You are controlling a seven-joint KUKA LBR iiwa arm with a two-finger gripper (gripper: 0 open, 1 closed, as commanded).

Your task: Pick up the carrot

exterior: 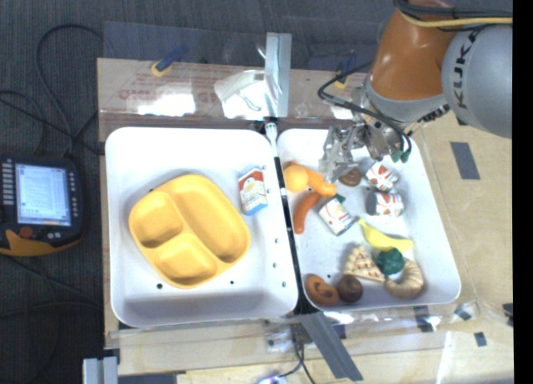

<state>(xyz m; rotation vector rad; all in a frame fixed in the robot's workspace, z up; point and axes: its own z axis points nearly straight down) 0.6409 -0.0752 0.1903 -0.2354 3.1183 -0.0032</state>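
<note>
**Arm above the right bin, carrot lying by the divider**

We look down at a slant on two shallow white bins side by side. The grey arm with its orange band (408, 53) reaches in from the right, and its gripper (346, 153) hangs over the upper part of the right bin (437, 232). We cannot tell how its jaws stand, and we see nothing held in them.

The carrot (303, 209) lies in the right bin close to the wall shared with the left bin, below and to the left of the gripper, apart from it. An orange fruit (296, 177) sits just above the carrot, and a small white carton (336, 215) lies just to its right. Further toy foods are scattered across the rest of this bin.

In the left bin (125, 291) we see a yellow divided tray (187, 228), with a small milk carton (252, 191) near the shared wall.
</note>
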